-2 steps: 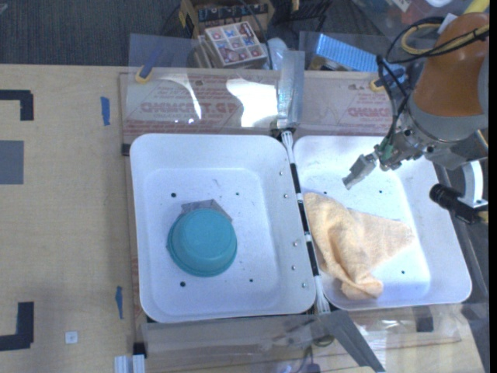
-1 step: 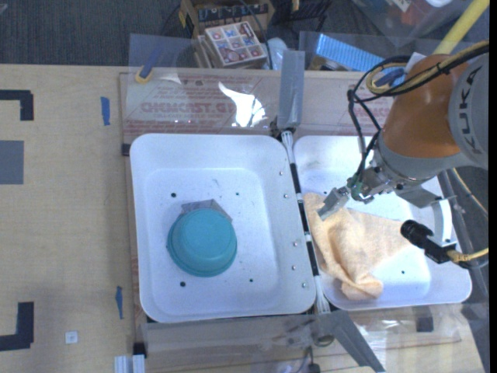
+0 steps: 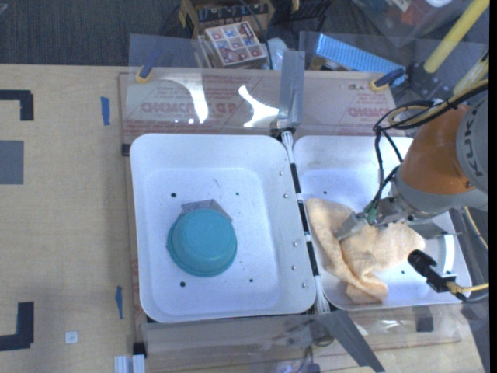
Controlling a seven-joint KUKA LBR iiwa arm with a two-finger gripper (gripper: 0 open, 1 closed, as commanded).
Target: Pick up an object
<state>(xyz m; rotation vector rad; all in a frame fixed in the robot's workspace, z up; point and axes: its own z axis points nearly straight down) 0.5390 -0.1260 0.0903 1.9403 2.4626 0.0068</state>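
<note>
A crumpled pale yellow cloth [image 3: 359,253] lies in the right bin [image 3: 342,162], spread from the bin's left wall toward its front. My gripper [image 3: 359,222] is low over the cloth's upper middle, its tips down at the fabric. A teal bowl [image 3: 203,242] sits upside down in the left bin [image 3: 155,162], left of centre, partly over a grey patch.
A clear upright panel runs along the back of both bins. Boxes and clutter lie on the floor beyond it. The wooden bench top [image 3: 62,208] stretches to the left of the bins.
</note>
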